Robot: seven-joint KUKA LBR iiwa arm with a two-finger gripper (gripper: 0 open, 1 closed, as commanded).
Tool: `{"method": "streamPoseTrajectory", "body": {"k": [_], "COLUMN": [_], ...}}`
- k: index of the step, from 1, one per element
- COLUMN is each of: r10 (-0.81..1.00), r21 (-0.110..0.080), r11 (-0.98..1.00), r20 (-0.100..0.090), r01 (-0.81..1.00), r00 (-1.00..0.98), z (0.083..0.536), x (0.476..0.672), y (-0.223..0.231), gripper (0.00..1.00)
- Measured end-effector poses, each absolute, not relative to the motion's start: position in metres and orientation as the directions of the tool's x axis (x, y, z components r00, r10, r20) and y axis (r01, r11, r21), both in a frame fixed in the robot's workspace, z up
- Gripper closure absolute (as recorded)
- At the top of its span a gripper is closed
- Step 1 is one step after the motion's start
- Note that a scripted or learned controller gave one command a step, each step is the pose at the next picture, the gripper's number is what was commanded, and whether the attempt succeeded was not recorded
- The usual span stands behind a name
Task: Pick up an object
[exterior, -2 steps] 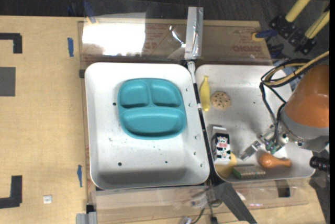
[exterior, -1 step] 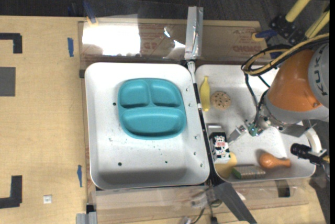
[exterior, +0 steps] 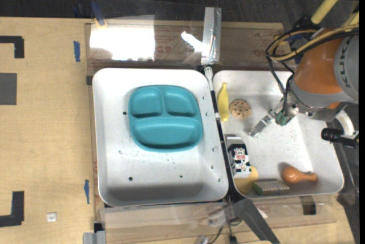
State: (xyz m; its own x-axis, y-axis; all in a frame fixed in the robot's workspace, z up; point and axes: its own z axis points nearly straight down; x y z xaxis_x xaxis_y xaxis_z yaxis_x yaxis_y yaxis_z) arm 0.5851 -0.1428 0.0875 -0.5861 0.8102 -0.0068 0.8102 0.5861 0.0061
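Tan cardboard covers the counter [exterior: 45, 140], dark floor along the top of the frame. Left bin [exterior: 108, 123] carries a teal divided plate [exterior: 165, 117]. Right bin [exterior: 319, 151] has a banana [exterior: 223, 101] and a cookie [exterior: 240, 108] at its upper left, an orange gourd-shaped toy [exterior: 296, 175] lower right (the small cow-print box [exterior: 239, 158] is hard to read). The pincer [exterior: 262, 125] hangs mid-bin, fingers slightly apart, nothing between them; the arm runs off at the right edge.
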Motion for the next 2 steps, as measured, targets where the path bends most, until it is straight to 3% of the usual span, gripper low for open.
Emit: {"method": "streamPoseTrajectory", "body": {"k": [1,2], "r10": [0.901,0.918], "r21": [0.005,0.004], "r11": [0.434,0.396], "r20": [-0.004,-0.003], "r01": [0.901,0.918], "r00": [-0.434,-0.396], "z": [0.0867,0.0868], "x": [0.6373,0.6359], "y": [-0.1239,-0.1245], "gripper": [0.00,0.00]}}
